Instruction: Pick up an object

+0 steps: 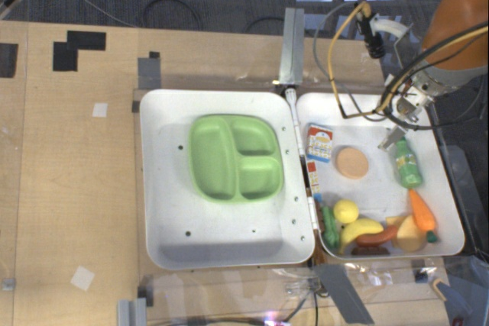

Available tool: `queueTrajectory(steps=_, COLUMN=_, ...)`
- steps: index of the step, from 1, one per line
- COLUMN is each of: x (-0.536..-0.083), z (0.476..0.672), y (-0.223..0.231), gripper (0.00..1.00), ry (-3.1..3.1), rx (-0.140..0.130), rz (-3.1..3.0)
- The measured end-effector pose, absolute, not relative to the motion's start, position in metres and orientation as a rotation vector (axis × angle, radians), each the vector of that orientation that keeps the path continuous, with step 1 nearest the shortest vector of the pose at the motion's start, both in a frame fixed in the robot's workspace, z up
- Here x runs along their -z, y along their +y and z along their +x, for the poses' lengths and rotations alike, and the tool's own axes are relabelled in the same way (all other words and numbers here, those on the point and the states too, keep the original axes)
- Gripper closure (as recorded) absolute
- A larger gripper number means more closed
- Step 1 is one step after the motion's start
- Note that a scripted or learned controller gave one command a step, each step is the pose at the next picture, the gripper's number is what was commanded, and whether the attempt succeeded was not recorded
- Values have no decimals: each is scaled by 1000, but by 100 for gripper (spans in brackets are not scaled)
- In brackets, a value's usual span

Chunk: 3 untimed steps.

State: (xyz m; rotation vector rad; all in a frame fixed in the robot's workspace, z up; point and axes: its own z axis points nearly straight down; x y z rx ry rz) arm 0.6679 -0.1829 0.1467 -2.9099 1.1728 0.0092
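- My jaws [395, 135] hang over the back right part of the right bin [451, 187], below the grey wrist and its cables; whether they are open or closed I cannot tell, since the tip is small and partly hidden.
- Nothing can be seen between them, so I judge that no object is picked up yet.
- Nearest candidate: a green bottle [406, 164], lying just in front of the jaws, toward the near edge of the counter [76, 187]. Its long axis runs roughly front to back, with the cap end toward the jaws.
- The coming move turns on this relation: the bottle lies directly ahead and slightly below, so a short descent would probably meet its cap end first.
- Other objects in the same bin: a tan round disc [352, 163] to the camera's left of the bottle, a small carton [319, 143] beyond it, and a carrot [422, 211], a banana [361, 229] and a lemon [346, 211] crowded at the front.
- The left bin [164, 233] holds a green divided plate [234, 157], well apart from the jaws.
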Motion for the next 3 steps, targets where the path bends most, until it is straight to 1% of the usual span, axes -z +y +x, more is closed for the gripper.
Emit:
queueTrajectory(steps=1, x=-88, z=637, y=-195, gripper=0, ry=957, rx=12, rz=-2988)
queueTrajectory(steps=2, x=-89, z=577, y=-173, gripper=0, ry=884, rx=11, rz=-3013)
queueTrajectory(steps=3, x=-90, z=598, y=-132, gripper=0, ry=1079, rx=17, rz=-2946)
